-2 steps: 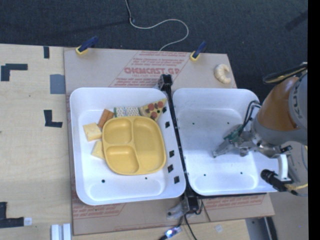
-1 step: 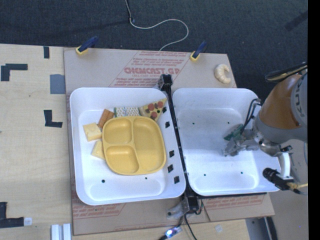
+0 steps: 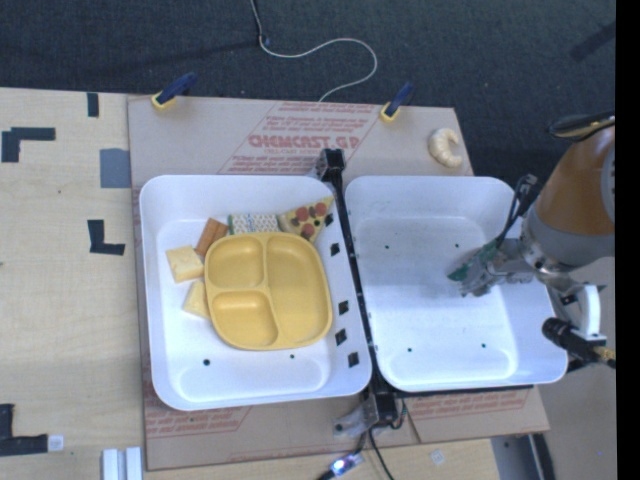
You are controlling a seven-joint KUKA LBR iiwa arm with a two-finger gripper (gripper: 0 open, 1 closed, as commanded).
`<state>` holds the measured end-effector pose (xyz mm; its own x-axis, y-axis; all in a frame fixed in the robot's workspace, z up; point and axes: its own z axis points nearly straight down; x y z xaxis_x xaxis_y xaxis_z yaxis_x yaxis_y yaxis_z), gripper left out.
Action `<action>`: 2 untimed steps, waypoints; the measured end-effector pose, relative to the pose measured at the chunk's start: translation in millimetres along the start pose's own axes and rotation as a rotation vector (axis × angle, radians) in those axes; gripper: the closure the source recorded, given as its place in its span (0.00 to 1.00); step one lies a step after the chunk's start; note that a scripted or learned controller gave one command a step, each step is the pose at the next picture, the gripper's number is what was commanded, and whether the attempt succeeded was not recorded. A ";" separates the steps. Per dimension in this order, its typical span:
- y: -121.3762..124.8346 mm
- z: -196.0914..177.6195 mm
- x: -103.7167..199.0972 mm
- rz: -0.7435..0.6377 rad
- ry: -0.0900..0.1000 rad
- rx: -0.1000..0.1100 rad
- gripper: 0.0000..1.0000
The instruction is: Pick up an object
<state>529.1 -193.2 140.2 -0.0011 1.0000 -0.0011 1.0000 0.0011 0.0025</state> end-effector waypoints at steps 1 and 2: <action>7.4 -60.8 -1.6 0.000 -0.001 -0.001 1.00; 8.2 -85.6 -1.1 -0.001 0.001 0.001 1.00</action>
<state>537.1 -194.2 225.8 -0.0017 1.0000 -0.0005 1.0000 0.0017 0.0016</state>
